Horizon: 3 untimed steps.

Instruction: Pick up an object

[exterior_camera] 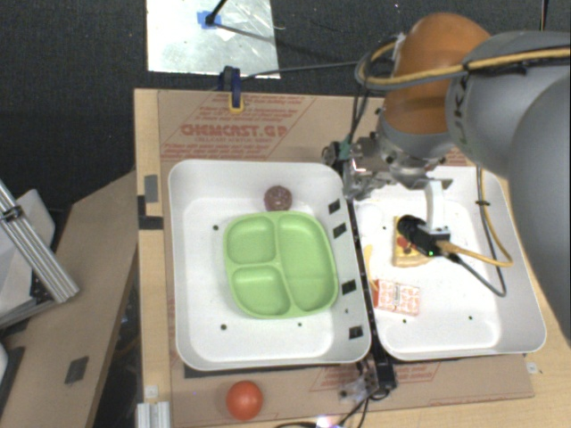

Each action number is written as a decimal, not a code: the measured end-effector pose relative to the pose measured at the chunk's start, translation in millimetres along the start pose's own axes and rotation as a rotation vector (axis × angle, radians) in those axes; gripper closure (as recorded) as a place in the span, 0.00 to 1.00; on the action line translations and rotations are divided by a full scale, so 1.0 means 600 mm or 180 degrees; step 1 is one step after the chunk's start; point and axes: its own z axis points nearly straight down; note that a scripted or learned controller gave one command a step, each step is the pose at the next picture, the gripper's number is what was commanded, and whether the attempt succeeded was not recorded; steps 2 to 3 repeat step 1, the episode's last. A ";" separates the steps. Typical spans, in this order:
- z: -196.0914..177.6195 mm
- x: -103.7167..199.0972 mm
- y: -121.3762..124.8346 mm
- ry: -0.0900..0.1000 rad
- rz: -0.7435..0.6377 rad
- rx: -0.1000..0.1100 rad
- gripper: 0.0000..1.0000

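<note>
- My gripper (359, 178) is at upper middle, over the seam between the bins. Can't tell if it's open or closed.
- Green divided plate (281, 266) sits left of centre, red-and-white packet (395, 297) lower right.

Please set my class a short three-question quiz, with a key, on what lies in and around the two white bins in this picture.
1. True or false: the green three-compartment plastic plate lies in the shallow white bin on the view's left.
2. Pick one: the small red-and-white patterned packet lies A) on the green plate, B) in the shallow white bin on the view's right, C) outside both bins.
3. Fill the gap: the orange ball rests ___ both bins, near the view's bottom edge.

Key: 1 true; 2 B; 3 outside.
</note>
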 end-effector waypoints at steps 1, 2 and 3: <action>0.015 0.088 -0.020 -0.0002 0.0004 0.0005 1.00; 0.015 0.088 -0.020 -0.0002 0.0004 0.0005 1.00; 0.015 0.088 -0.020 -0.0002 0.0004 0.0005 1.00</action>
